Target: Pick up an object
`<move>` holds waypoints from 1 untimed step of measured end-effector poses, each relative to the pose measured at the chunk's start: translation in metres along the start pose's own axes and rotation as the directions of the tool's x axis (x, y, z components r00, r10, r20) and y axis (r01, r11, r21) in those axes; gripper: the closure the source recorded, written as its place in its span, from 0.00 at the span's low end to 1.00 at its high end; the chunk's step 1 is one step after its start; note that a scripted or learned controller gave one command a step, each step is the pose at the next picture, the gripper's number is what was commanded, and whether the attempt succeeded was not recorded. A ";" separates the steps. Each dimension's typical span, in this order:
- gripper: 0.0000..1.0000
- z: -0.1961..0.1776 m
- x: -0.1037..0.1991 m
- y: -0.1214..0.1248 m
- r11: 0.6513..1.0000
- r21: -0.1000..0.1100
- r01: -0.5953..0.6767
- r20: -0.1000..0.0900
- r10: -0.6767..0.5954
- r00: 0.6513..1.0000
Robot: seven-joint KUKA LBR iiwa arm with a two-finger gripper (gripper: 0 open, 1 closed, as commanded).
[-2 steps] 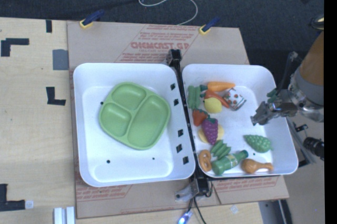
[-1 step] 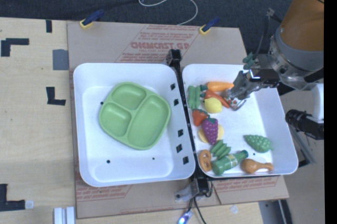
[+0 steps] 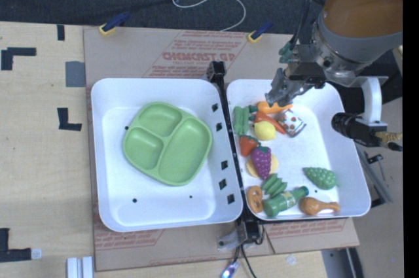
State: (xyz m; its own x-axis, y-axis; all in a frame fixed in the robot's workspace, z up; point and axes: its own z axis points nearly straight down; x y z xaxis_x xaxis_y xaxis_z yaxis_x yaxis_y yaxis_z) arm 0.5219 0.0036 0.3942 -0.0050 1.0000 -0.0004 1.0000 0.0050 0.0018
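Gripping an orange carrot (image 3: 273,108), long axis slanting down-right, fingers (image 3: 280,95) clamped on it.

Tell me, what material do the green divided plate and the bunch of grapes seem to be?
Green divided plate: probably plastic, with a smooth, even colour and soft moulded ridges, mostly matte.
Bunch of grapes: seemingly a plastic toy, glossy purple with small highlights; rubber is also possible.
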 end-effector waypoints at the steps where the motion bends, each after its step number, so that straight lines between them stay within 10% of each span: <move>1: 1.00 -0.041 0.010 -0.039 1.000 -0.001 -0.002 -0.001 0.002 1.000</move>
State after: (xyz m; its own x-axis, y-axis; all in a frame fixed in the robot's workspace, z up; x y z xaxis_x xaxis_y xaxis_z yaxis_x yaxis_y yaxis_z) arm 0.4827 0.0131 0.4348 -0.0032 1.0000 0.0008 1.0000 0.0032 0.0030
